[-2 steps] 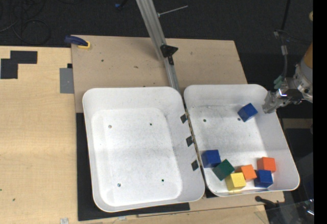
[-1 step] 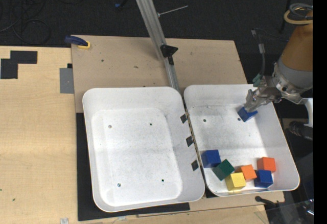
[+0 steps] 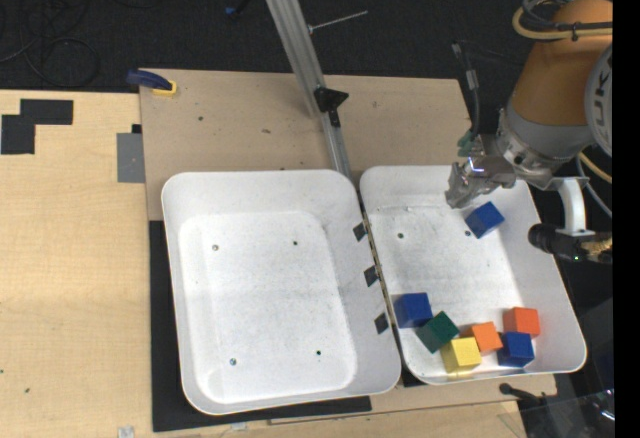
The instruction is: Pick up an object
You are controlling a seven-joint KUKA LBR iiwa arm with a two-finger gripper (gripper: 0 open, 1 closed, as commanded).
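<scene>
My gripper hangs over the far part of the right bin, near its back rim. A blue cube, turned at an angle, lies just below and right of the gripper tip, very close to it; I cannot tell if they touch. Near the bin's front edge sits a cluster of cubes: blue, dark green, yellow, orange, red-orange and another blue.
The left bin lies beside the right one, with black clips along the shared rim. A slanted aluminium bar rises behind the bins. A small blue and yellow clamp sits at the board's far left corner.
</scene>
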